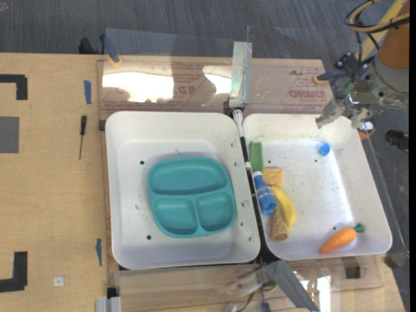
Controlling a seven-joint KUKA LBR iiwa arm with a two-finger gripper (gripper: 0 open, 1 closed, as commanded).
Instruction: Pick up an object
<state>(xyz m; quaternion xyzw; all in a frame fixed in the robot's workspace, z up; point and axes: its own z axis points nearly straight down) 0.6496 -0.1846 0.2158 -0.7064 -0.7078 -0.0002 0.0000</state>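
My gripper [344, 118] hangs over the far right corner of the right bin [367, 194], open, with nothing between its fingers. A small blue piece [324, 149] lies just below and left of it on the bin floor. Along the bin's left side lie a green stick [256, 156], an orange block [273, 177], a blue bottle [266, 197], a yellow banana [285, 207] and a brown cone [279, 227]. A toy carrot [339, 239] rests in the near right corner.
The left bin [123, 174] holds a teal divided plate [192, 195]. A clear panel with a taped upright strip [241, 73] stands behind the bins. Yellow and black cables [370, 15] loop above the arm at the top right.
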